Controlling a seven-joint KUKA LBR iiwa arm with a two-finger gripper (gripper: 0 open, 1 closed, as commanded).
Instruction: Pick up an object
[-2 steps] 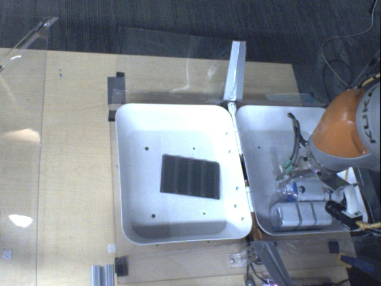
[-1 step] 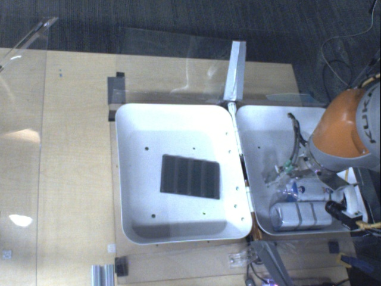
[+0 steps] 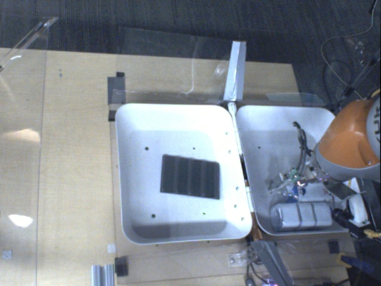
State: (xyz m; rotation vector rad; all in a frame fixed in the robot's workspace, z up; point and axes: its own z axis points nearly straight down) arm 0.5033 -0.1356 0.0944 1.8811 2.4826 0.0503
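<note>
Grey arm with the orange band (image 3: 351,137) is reaching in from the right, hanging over the right-hand shallow white bin (image 3: 262,130). Gripper (image 3: 296,183) is sitting low inside that bin, around its middle-lower area, wrapped in cables and small hardware; can't tell from this angle how it's set or whether anything is in it.

Just below the gripper, a grey rounded ribbed block-shaped object (image 3: 302,215) is lying flat on the bin floor, along the near wall. Looks very close to the gripper, but contact isn't resolvable. A bit of clear crinkled plastic-like stuff (image 3: 278,182) is lying just left of the gripper; too blurry to identify.

Left-hand shallow white bin (image 3: 134,136) is holding a dark flat rectangular ribbed panel (image 3: 190,176), lying flat near the centre, slightly skewed, well apart from the arm.

Both bins are sitting side by side, touching, on the light wooden worktop (image 3: 65,159). A grey upright metal strip (image 3: 235,70) is standing at the far end of the seam between them.
</note>
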